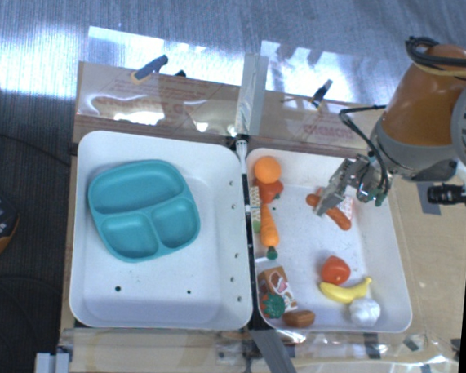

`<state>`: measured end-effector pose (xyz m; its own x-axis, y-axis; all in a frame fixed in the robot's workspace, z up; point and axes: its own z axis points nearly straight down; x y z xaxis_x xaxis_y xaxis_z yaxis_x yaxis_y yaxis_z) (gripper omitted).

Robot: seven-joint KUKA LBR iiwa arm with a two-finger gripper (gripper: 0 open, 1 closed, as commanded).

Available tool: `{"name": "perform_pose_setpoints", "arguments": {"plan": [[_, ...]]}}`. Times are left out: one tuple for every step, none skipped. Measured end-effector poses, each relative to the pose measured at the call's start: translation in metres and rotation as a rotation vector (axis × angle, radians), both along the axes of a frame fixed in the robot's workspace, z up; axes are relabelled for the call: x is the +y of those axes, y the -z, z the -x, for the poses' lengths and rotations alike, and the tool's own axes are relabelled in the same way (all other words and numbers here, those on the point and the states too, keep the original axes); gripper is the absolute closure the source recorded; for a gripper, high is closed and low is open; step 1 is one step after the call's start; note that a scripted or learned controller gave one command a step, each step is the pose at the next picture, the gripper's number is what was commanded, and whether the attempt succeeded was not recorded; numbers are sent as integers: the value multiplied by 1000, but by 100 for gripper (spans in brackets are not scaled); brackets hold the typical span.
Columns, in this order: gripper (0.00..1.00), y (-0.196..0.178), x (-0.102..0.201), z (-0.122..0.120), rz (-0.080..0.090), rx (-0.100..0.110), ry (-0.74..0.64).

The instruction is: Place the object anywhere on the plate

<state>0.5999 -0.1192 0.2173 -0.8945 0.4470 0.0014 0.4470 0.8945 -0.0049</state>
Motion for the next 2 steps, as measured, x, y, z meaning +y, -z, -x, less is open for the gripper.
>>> {"name": "perform_pose_setpoints", "arguments": {"plan": [[100, 9, 80, -33, -5, -2, -190], [0, 9, 80, -33, -4, -2, -190]]}}
